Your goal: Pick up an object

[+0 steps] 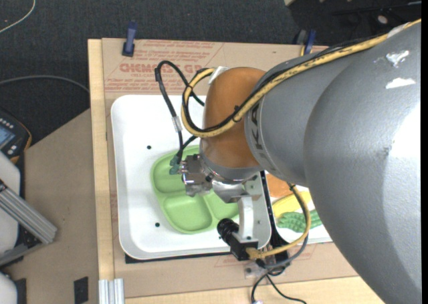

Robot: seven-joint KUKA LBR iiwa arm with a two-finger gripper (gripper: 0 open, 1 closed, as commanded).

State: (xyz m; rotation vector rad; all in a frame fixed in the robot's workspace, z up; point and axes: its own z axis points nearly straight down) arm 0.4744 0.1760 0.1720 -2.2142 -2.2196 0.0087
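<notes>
Green plastic, a shallow divided tray (184, 206) lies in the left white bin (130, 162), near its front edge — its long axis slants from upper left to lower right. The grey arm's orange-banded wrist (231, 119) hangs directly over it, hiding the gripper, so the jaws' state cannot be told.

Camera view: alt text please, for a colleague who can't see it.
A grey robot arm with an orange band reaches down over a green divided tray in the left white bin. Yellow and green items lie in the right bin.
</notes>
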